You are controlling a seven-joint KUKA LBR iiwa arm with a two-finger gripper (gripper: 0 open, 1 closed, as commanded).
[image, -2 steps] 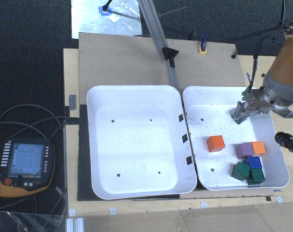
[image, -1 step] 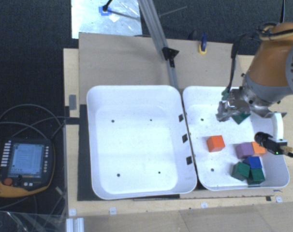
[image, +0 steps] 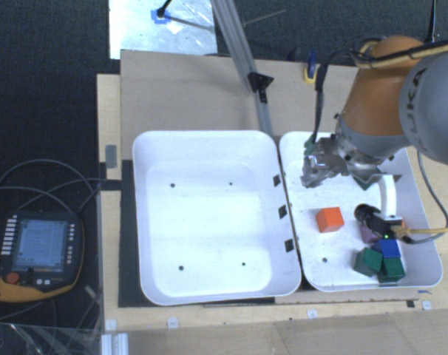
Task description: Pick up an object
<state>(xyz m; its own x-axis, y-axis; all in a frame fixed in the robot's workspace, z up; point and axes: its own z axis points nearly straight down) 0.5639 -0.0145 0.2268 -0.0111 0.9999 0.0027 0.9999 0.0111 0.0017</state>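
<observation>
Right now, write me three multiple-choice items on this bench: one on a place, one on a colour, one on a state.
1. Which bin holds the orange block?
A. left bin
B. right bin
C. neither

2. What colour is the block between the two green ones?
A. blue
B. yellow
C. white

3. Where is the claw?
A. over the left bin
B. over the right bin's far end
C. off the bench

B: the orange block lies on the right bin's floor.
A: a blue block sits there.
B: the claw hangs near that bin's far left corner.
</observation>
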